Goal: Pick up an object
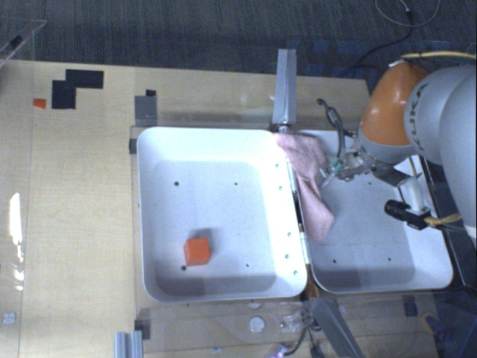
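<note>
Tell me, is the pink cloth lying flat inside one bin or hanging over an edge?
Hanging over an edge: the pink cloth drapes across the divider between the left bin and right bin, crumpled, not spread.

From my seat I can't make out the gripper (337, 168) fingers against the pink cloth (309, 185), and the arm (440, 118) runs off the right edge.

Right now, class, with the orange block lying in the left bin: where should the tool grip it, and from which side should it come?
Grip the orange block across two opposite flat side faces, coming straight down from above. It lies flat on the left bin floor, away from the walls, so its top and sides look free. The pink cloth lies draped over the divider between the bins, well clear of it.
</note>
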You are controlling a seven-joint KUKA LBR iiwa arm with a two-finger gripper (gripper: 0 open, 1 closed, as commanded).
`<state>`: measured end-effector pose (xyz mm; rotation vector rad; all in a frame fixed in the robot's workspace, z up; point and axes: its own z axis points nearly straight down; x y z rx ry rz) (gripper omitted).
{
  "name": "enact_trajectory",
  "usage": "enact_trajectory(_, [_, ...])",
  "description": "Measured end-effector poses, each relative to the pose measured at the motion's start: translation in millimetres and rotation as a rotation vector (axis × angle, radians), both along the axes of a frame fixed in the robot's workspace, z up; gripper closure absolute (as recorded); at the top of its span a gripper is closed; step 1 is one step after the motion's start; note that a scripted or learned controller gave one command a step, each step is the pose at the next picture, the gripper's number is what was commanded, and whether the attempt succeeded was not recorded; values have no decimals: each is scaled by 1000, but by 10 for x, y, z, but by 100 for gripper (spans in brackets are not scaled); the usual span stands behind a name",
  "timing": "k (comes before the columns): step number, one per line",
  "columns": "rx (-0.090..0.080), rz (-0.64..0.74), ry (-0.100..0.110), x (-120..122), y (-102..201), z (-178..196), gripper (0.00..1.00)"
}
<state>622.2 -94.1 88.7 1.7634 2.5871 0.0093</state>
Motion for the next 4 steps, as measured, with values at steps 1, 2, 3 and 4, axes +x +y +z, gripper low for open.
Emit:
enact_trajectory(1, [-1,218,23,413,29,1,0])
enact_trajectory(2, [-2,271,4,77,26,51,0])
enact_trajectory(3, [-2,271,4,77,26,51,0])
enact_trajectory(4, [-8,499,-2,-92,-180,732,0])
